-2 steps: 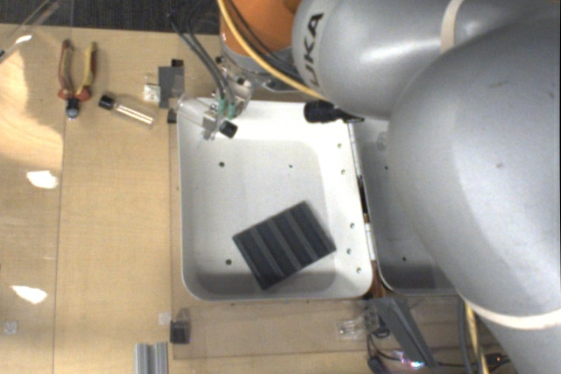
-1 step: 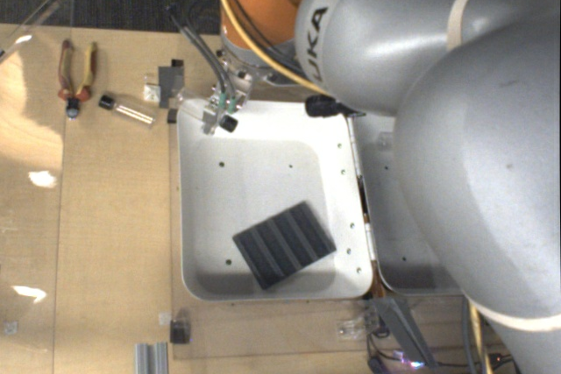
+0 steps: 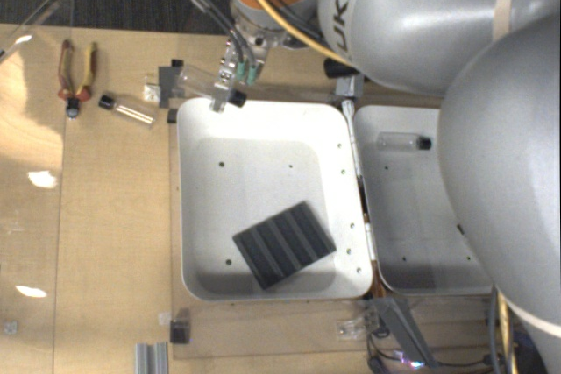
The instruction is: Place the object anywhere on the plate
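Two white bins are seen side by side on the wooden bench (image 3: 105,258). The left bin (image 3: 197,188) holds one dark ribbed rectangular object (image 3: 284,244), lying flat and turned at an angle, near the bin's front wall, approx. mid-width. Bare white floor is left around it, most of it toward the back and left of the bin; a narrower strip is left between the object and the front rim. The right bin (image 3: 394,223) is partly covered by the grey arm (image 3: 456,31); a small clear tube w/ a dark cap (image 3: 405,141) is seen near its back edge.

The gripper (image 3: 226,97) is seen over the back-left corner of the left bin, at the rim, well apart from the object. Whether the fingers are spread or closed cannot be told.

On the bench left of the bins, pliers w/ red handles (image 3: 75,73) and another small capped tube (image 3: 127,109) are laid.
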You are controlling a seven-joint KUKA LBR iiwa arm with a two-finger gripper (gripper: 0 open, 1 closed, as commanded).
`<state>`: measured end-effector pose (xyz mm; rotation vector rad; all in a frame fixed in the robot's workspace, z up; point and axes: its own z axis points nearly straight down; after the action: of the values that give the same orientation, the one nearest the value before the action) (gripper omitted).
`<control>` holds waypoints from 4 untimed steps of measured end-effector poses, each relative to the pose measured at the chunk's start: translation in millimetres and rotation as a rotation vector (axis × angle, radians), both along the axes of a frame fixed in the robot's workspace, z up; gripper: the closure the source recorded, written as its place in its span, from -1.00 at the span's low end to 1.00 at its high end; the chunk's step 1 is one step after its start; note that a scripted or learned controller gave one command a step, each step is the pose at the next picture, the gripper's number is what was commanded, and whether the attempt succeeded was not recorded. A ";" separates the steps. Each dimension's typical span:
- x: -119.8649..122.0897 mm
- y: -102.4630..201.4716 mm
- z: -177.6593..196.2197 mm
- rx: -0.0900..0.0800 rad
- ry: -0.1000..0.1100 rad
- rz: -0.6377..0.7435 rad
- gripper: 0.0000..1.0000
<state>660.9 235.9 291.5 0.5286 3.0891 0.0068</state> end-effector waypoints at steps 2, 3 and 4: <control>-5.1 -0.8 0.5 0.001 0.001 -0.085 1.00; -11.4 -0.4 -41.6 0.000 0.003 -0.049 1.00; -5.5 -0.2 -21.1 -0.001 0.000 0.243 1.00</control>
<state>655.4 235.7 270.4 0.1511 3.1308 0.0061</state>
